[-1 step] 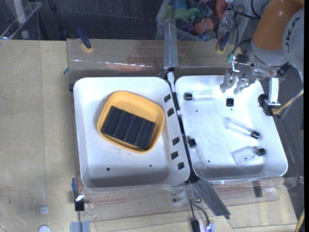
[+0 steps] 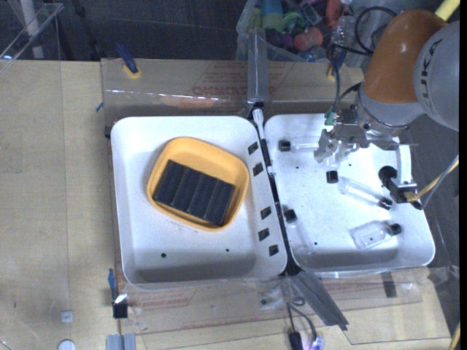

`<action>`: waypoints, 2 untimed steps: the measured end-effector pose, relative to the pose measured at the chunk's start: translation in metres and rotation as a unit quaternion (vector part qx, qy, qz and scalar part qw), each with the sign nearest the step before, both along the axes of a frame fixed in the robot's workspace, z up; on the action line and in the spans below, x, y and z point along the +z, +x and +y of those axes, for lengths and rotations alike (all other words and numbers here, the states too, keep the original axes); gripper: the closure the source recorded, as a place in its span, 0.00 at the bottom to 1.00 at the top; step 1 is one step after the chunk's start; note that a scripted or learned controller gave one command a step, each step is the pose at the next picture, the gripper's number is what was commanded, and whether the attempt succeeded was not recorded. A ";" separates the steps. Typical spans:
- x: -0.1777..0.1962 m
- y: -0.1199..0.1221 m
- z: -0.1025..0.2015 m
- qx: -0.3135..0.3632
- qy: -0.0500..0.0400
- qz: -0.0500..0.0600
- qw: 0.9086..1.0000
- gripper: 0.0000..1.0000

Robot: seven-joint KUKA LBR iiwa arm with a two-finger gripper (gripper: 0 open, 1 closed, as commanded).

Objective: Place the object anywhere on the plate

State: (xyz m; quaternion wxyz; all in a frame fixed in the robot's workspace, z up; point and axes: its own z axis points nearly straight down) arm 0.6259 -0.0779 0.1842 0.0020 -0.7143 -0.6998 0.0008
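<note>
A pale wooden bench [image 2: 44,195] carries two shallow white bins side by side, seen from above at a slant. In the left bin [image 2: 131,133] a yellow plate [image 2: 211,150] sits a little left of centre, turned at an angle. A dark ribbed slab [image 2: 195,192] lies flat inside it, covering most of the plate's floor and touching nothing else. A row of small black tabs [image 2: 264,211] runs down the wall where the two bins meet. Beyond the bins, at the top of the view, a clear tub [image 2: 299,13] holds a jumble of coloured toys. In the right bin [image 2: 416,246] the gripper [image 2: 330,152] hangs low over the upper middle of the floor, well apart from the plate; from this angle it cannot be told whether it is parted, closed or holding anything. A small black piece [image 2: 332,176] lies just below it. Further right a clear vial [image 2: 361,192] rests on the bin floor, and a clear packet [image 2: 371,234] lies near the front wall. The grey arm [image 2: 408,57], with its orange band, reaches in from the upper right.
</note>
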 end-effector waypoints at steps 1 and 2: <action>0.000 -0.006 0.063 0.073 0.000 0.000 0.997 1.00; 0.000 -0.015 0.115 0.123 0.000 0.000 0.992 1.00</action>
